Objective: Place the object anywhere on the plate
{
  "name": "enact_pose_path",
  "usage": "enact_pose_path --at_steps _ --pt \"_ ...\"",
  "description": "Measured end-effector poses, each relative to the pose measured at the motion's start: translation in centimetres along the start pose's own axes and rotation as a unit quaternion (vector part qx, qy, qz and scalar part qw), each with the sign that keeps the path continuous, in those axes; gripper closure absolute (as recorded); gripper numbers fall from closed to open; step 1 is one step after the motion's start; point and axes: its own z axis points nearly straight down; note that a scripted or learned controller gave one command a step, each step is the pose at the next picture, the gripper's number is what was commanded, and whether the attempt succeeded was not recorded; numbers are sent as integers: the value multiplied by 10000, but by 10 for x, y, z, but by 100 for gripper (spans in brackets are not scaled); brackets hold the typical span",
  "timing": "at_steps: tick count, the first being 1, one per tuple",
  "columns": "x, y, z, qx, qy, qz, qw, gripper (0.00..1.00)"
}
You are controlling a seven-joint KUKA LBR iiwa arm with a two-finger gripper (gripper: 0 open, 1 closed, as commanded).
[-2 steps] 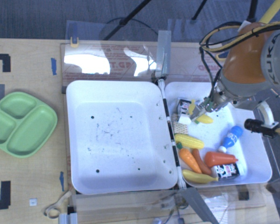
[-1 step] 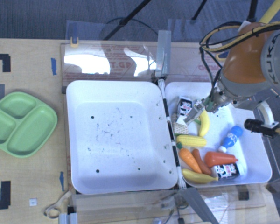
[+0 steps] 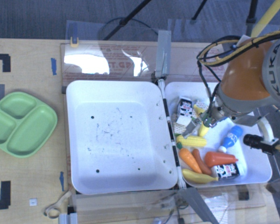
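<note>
Clutter crowds the right bin [image 3: 263, 171]: carrots [image 3: 191, 160], a banana [image 3: 196, 176], a blue bottle [image 3: 231, 139]. The gripper [image 3: 200, 123] hangs just above the pile near the bin's left wall; whether it is open I cannot tell. The green plate [image 3: 21, 123] lies well apart on the desk [image 3: 32, 185].

Partial white lettering "KU" on the grey arm [image 3: 275, 73] at right edge; faint reddish print on clear sheet [image 3: 113, 59] behind the bins, illegible.
</note>
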Motion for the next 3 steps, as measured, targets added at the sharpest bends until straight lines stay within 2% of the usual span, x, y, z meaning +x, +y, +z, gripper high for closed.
enact_pose_path --at_steps 1,2,3 --pt "-1 0 -10 -19 -7 12 10000 100" --pt "7 15 -33 -9 -11 424 9991 100" --pt "21 63 0 -7 -8 1225 9925 100"
